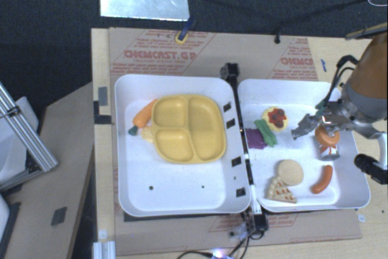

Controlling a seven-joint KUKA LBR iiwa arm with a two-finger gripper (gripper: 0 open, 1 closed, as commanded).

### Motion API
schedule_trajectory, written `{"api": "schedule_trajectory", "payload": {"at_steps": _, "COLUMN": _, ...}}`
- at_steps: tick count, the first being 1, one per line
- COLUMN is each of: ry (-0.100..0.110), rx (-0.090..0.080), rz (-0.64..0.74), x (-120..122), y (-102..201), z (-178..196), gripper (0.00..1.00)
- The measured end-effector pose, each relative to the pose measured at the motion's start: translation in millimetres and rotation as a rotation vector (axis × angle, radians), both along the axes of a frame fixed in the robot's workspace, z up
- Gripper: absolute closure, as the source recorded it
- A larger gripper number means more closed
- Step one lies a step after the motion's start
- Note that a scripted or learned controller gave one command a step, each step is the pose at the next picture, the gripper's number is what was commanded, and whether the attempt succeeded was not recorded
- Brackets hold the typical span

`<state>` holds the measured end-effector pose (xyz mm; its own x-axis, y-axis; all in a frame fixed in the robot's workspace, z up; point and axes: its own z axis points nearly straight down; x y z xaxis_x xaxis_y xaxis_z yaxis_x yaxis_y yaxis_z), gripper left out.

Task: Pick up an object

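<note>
My gripper [316,139] hangs low over the right part of the right bin [303,89], and it looks open. One grey finger [302,128] points left; the other sits near the bin floor. Between them, partly under the wrist, lies an orange round toy [328,136] with a white band. Nearby in the same bin lie a red sausage [322,179], a tan round cookie [290,171], a waffle wedge [280,191], a yellow and red piece [276,118], a green bean pod [265,132] and a purple piece [254,139].
The left bin [133,179] holds a yellow divided plate [185,129] with a carrot [143,114] against its left edge. A black divider with clips [238,142] runs between the bins. The arm's grey and orange body [371,79] rises at the right.
</note>
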<state>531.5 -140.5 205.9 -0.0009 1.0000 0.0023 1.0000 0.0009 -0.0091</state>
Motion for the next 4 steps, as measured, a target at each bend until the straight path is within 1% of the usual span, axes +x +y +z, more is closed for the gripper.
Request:
{"api": "schedule_trajectory", "payload": {"at_steps": 1, "ry": -0.010, "rx": -0.002, "rz": 0.002, "x": 2.5, "y": 0.1, "z": 4.9, "gripper": 0.00}}
{"api": "schedule_trajectory", "payload": {"at_steps": 2, "ry": -0.007, "rx": -0.002, "rz": 0.000, "x": -3.8, "y": -5.7, "z": -41.6, "gripper": 0.00}}
{"api": "schedule_trajectory", "payload": {"at_steps": 3, "ry": -0.005, "rx": -0.001, "rz": 0.000, "x": 1.1, "y": -3.6, "z": -102.9, "gripper": 0.00}}
{"api": "schedule_trajectory", "payload": {"at_steps": 4, "ry": -0.015, "rx": -0.003, "rz": 0.000, "x": 4.0, "y": -3.7, "z": -116.8, "gripper": 0.00}}
